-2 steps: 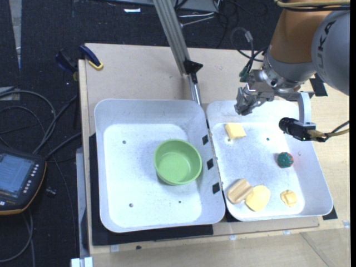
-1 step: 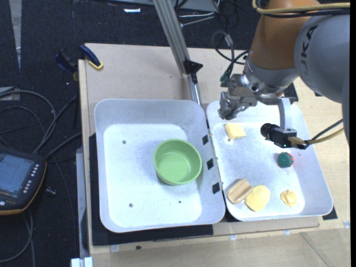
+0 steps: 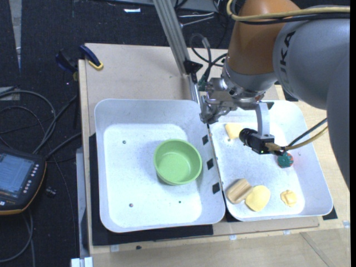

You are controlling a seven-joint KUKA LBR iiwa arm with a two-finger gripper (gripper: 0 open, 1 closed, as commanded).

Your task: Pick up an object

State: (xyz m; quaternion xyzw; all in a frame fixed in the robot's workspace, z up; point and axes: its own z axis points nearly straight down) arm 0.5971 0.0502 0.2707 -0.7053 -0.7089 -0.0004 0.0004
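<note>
Arm (image 3: 289, 43) reaches in from right, w/ gripper (image 3: 214, 111) over right bin (image 3: 311, 166), near the divide btwn bins. Green bowl (image 3: 178, 161) sits upright in left bin (image 3: 128, 177). Right bin: yellow piece (image 3: 232, 130) just beside gripper, tan roll (image 3: 238, 190) touching yellow round piece (image 3: 257, 198), small yellow bit (image 3: 288, 197), small green-red thing (image 3: 286, 160), possibly a toy. Handheld screen (image 3: 16, 179) lies far left, off the bench.
</note>
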